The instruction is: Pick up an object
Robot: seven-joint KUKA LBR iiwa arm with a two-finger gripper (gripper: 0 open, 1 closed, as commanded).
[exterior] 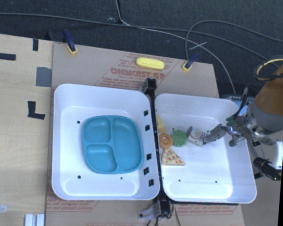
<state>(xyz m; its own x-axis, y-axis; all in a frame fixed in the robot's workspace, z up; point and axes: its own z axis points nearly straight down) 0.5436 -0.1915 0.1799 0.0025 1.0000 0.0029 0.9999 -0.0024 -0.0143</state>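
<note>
objects for picking (174,143) clustered at the left side of the right bin (223,191): a green studded ball (179,137), an orange ring (165,140) touching its left, a waffle-patterned wedge (172,158) just below, a yellow strip (158,123) lying along the bin's left wall, and a small pale piece with a tan patch (195,135) just right of the ball.

gripper (209,137) reaching in from the right at a slant, low over the bin floor, tip just beside the small pale piece — touching or apart, cannot tell. fingers too dark and small to read; wide or narrow, cannot tell. nothing seen between them. grey arm with orange band (273,99) at the right edge, above the bin's right rim.

left bin (60,142) holding a blue divided plate (112,144) with three compartments, lying flat near the bin's middle.

both bins side by side on a brown cardboard sheet (125,74) on the tabletop (12,123). yellow corn-like toy (149,63) lying on the cardboard beyond the bins, well apart from them. two clamps with blue handles (69,42) at the cardboard's far corners — one left, one right. black tape marks on the wood at the left. dark cables crossing the dark floor at the top.
</note>
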